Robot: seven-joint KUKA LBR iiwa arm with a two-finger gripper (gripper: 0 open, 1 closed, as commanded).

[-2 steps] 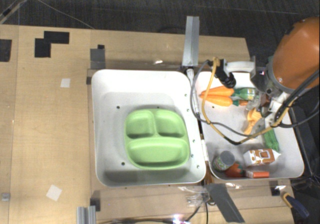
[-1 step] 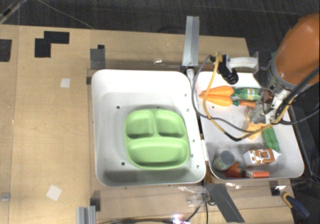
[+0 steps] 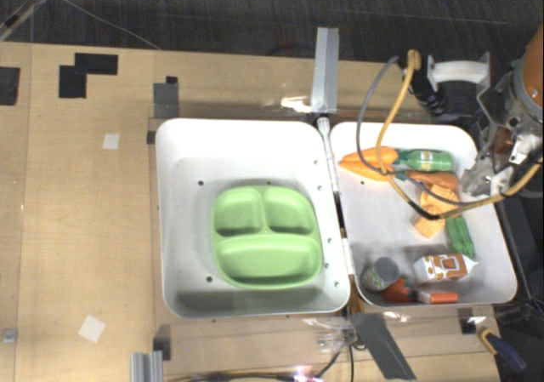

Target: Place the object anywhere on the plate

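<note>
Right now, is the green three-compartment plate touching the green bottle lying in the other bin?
Apart. The camera view shows the plate in the left bin, the bottle in the right bin.

Even, bright overhead light. The two white bins [image 3: 246,138] are nearly washed out, with soft grey shadow along the left bin's lower wall. A pale sheen lies on the green plate [image 3: 266,236]. The tan surface [image 3: 76,227] is evenly lit. The picture is slightly soft and grainy throughout.
</note>
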